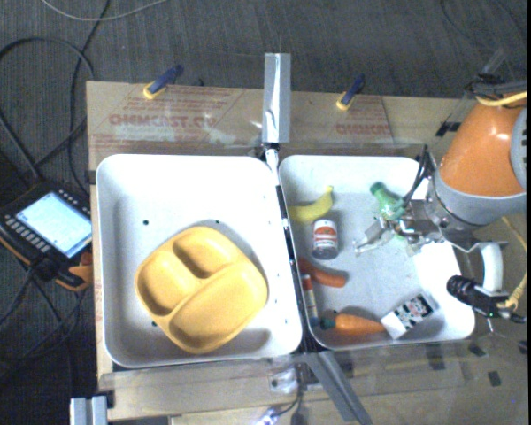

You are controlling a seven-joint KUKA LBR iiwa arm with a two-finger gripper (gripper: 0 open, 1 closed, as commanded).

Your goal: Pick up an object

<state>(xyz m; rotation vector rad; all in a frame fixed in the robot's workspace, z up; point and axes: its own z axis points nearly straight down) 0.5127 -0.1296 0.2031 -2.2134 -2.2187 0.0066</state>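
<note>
While the end effector (378,235) hangs low in the right bin (365,168), its thin fingers look spread and grasp nothing. Just above it lies a green object (386,199), the likeliest pick; the small can (326,237) stands to its left, with the banana (314,207) beyond that can. The risk, I judge: closing here pinches air, or nudges the green object toward the bin wall.

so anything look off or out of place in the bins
Nothing looks spilled or broken. The yellow divided plate sits askew in the left bin, turned at an angle to its walls. In the right bin, the carrot and the small box crowd the near edge.
</note>
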